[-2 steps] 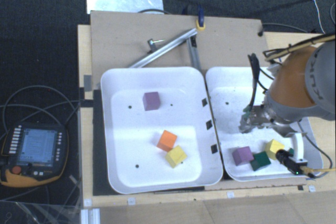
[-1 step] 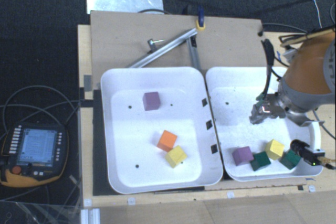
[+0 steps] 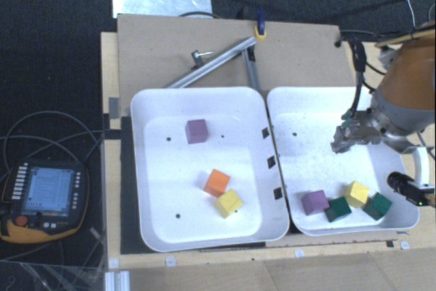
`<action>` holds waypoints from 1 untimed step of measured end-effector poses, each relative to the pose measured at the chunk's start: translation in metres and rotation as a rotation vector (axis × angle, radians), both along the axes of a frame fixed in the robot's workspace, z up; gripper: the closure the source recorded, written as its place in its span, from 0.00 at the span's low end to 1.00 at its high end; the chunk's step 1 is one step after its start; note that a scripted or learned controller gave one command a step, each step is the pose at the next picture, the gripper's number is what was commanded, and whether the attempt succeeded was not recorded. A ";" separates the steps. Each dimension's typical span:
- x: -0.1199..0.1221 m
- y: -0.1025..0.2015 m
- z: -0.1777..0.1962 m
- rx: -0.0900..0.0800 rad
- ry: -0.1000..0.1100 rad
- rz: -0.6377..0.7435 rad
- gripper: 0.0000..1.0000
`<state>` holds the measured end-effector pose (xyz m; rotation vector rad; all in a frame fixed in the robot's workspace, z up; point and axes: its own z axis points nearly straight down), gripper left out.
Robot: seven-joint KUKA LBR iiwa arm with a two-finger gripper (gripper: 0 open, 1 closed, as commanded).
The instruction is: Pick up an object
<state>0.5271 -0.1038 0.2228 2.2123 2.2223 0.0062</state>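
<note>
Gripper [image 3: 351, 136] hangs over the right bin [image 3: 300, 215], toward that bin's centre and a little to 2 o'clock of it, at the end of the grey arm [image 3: 405, 92] that comes in from 3 o'clock; its tip is too small and blurred to judge, so I cannot tell how it stands, and no object can be seen in it; below it, toward 6 o'clock along the bin's near wall, lie four blocks close together; the purple block [image 3: 315, 201] sits at the 9 o'clock end of the group; just beside it at 3 o'clock is a dark green block [image 3: 337, 209]; next, toward 2 o'clock, a yellow block [image 3: 355, 193]; and at 3 o'clock of that a second green block [image 3: 377, 205]; farther out, at 9 o'clock, the left bin [image 3: 157, 215] holds three more; a purple cube [image 3: 197, 131] lies toward its 12 o'clock side, well apart from an orange cube [image 3: 216, 182] and a yellow cube [image 3: 229, 203], which seem to touch near its centre; at far 9 o'clock, off the bench, rests a teach pendant [image 3: 42, 200] with its cables.
</note>
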 end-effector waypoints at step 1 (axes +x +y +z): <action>-0.003 0.060 -0.002 0.003 0.006 0.006 1.00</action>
